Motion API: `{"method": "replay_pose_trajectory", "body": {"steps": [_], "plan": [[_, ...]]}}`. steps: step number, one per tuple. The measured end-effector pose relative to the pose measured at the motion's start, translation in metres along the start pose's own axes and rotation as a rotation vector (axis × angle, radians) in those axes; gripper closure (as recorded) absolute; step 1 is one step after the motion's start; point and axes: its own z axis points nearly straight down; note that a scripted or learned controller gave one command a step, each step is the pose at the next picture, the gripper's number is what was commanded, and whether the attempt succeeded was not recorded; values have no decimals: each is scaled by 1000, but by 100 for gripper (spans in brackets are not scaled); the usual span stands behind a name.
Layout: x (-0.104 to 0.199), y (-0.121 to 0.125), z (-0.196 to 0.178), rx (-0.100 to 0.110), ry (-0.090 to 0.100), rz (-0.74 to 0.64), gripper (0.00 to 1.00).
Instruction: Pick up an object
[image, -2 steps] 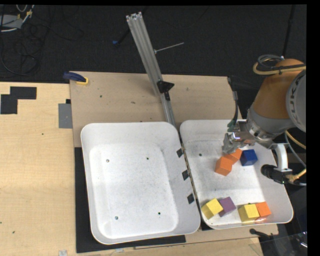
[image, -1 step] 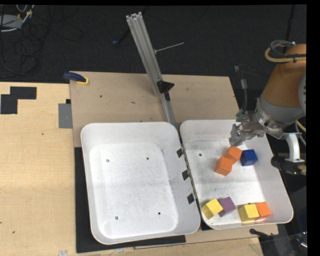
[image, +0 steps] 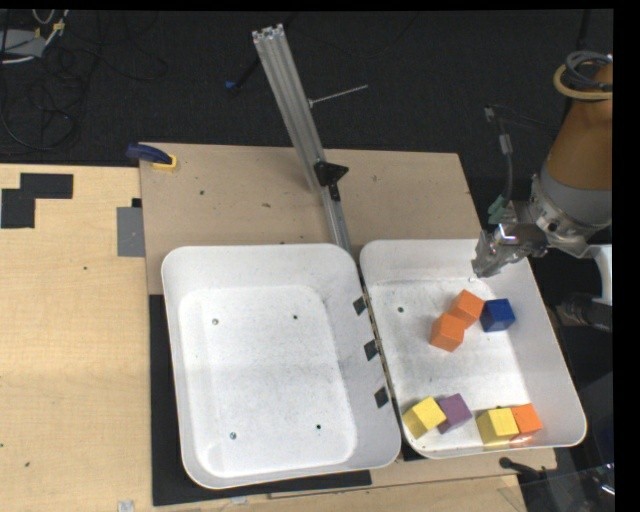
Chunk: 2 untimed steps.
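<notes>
Gripper (image: 490, 262) hanging over the back of the right bin (image: 420, 262), nothing between its fingers as far as you can see, but whether they're spread or pinched is anyone's guess from up here

Your nearest targets are the two orange blocks (image: 456, 320) touching each other mid-bin, with a blue cube (image: 497, 315) just beside them. That's the trap: come down on that cluster and a finger probably lands on a neighbour and shoves everything sideways. The yellow (image: 426, 414) and purple (image: 455, 409) blocks, plus the yellow/orange pair (image: 509, 423), hug the front wall, so a finger could catch the rim. The left bin (image: 190, 275) won't help you
</notes>
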Motion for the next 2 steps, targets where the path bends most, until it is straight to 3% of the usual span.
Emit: {"method": "replay_pose_trajectory", "body": {"steps": [2], "plan": [[96,6,2,7,2,-2,100]]}}
